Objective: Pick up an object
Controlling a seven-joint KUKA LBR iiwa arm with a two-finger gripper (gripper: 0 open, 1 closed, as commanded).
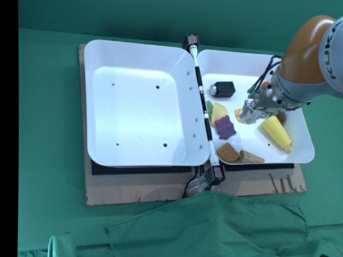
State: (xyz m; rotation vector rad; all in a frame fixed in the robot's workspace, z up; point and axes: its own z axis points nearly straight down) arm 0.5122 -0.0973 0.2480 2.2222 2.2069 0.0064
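My gripper [250,114] hangs low over the middle of the right bin [303,153]. A small yellow-orange piece [238,112] peeks out at its left side, touching or just under it; I cannot tell which. A yellow corn-like toy [277,133] lies just to its right. To its left are a yellow-green fruit toy [217,111] and a purple toy [225,127]. A black block [223,89] sits toward the back. A brown waffle [228,153] and an ice-cream cone [252,157] lie at the front.
The left bin [96,63] stands beside the right one, with a black-and-white divider rail [202,98] between them. Both rest on cardboard [134,194] on green cloth. A fold of green cloth [214,224] lies along the front.
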